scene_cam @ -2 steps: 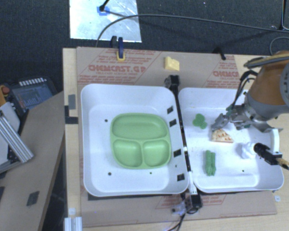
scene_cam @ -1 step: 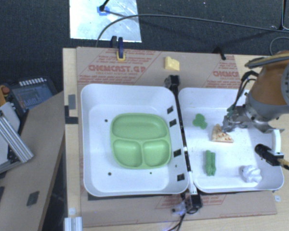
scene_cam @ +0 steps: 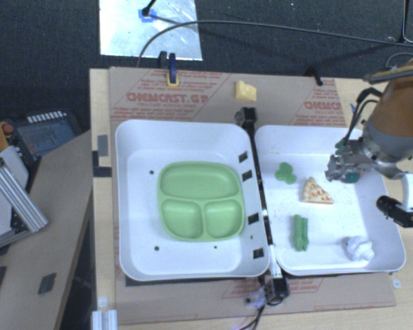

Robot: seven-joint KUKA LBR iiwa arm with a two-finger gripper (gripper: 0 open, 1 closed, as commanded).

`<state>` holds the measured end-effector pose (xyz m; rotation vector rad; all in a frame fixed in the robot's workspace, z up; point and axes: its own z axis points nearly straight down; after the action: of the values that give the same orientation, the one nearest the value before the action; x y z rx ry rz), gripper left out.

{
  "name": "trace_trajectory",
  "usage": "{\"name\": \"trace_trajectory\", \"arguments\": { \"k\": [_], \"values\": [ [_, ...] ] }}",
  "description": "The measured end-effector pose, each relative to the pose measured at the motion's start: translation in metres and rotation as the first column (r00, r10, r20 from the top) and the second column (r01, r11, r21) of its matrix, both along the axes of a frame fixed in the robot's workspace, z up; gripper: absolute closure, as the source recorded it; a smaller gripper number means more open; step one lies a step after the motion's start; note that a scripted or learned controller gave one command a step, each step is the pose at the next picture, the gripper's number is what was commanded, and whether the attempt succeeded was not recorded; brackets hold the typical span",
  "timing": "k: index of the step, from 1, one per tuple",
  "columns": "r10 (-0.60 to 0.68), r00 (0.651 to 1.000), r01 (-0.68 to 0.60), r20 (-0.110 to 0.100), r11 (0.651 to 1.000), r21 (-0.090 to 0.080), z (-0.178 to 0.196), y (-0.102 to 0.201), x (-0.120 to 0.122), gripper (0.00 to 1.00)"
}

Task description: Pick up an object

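In the right bin (scene_cam: pixel 378 260) lie a pizza slice toy (scene_cam: pixel 316 192), a small green broccoli-like piece (scene_cam: pixel 285 173), a long green vegetable (scene_cam: pixel 300 232) and a white crumpled object (scene_cam: pixel 358 248). My gripper (scene_cam: pixel 343 171) hangs over the right bin's upper right part, just right of and above the pizza slice. A bit of teal shows at its tips, too small to identify. A green divided plate (scene_cam: pixel 199 199) rests in the left bin (scene_cam: pixel 134 184).
A yellow cheese-like block (scene_cam: pixel 246 91) lies on the cardboard behind the bins. A black divider with clips (scene_cam: pixel 253 177) runs between the two bins. A side bench with a device stands at the left.
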<state>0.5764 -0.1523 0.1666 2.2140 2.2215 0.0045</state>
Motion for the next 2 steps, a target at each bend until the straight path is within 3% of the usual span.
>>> {"name": "trace_trajectory", "arguments": {
  "k": [2],
  "values": [
    [0.003, 1.000, -0.003, 0.002, 1.000, 0.000, 0.109, 0.012, -0.008, 1.00]
  ]
}}
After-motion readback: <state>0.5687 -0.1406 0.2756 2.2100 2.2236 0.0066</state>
